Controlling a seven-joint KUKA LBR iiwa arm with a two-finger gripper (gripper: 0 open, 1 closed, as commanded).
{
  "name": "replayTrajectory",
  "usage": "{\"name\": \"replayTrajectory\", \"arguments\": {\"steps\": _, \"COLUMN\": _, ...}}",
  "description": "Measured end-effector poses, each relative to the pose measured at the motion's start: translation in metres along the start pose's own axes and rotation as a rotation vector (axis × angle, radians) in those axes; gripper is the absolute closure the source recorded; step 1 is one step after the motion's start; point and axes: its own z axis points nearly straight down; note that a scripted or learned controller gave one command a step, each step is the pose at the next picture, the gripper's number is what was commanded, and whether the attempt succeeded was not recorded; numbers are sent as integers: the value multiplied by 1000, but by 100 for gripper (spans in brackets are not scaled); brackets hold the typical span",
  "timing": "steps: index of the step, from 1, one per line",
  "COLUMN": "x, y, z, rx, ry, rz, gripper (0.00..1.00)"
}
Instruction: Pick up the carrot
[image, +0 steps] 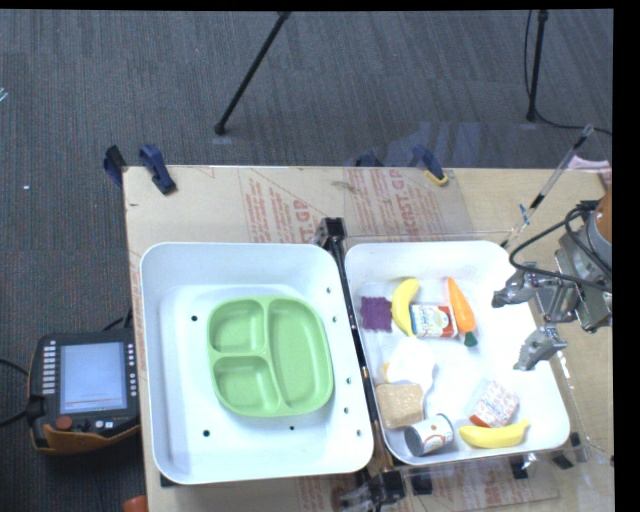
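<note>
The carrot (460, 307) is orange with a green tip and lies in the back half of the right bin (545, 400), tip toward the front. It rests just right of a small carton (432, 320). My gripper (524, 322) hangs over the bin's right side, a short way right of the carrot. Its two metal fingers (510, 293) are spread apart, so it is open with nothing between them.
The right bin also holds a banana (404, 304), a purple piece (376, 314), a bread slice (400, 403), a cup on its side (431, 435), a patterned packet (495, 405) and a second banana (493, 435). A green divided plate (270, 355) sits in the left bin (165, 400).
</note>
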Motion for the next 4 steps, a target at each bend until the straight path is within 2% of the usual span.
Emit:
{"name": "replayTrajectory", "arguments": {"steps": 1, "x": -68, "y": -43, "z": 73, "rx": -2, "ry": 6, "rz": 21, "gripper": 0}}
{"name": "replayTrajectory", "arguments": {"steps": 2, "x": -98, "y": -46, "z": 186, "rx": 0, "ry": -2, "rz": 19, "gripper": 0}}
{"name": "replayTrajectory", "arguments": {"steps": 3, "x": -102, "y": -42, "z": 174, "rx": 0, "ry": -8, "rz": 9, "gripper": 100}}
{"name": "replayTrajectory", "arguments": {"steps": 4, "x": -132, "y": -15, "z": 103, "rx": 0, "ry": -7, "rz": 302, "gripper": 100}}
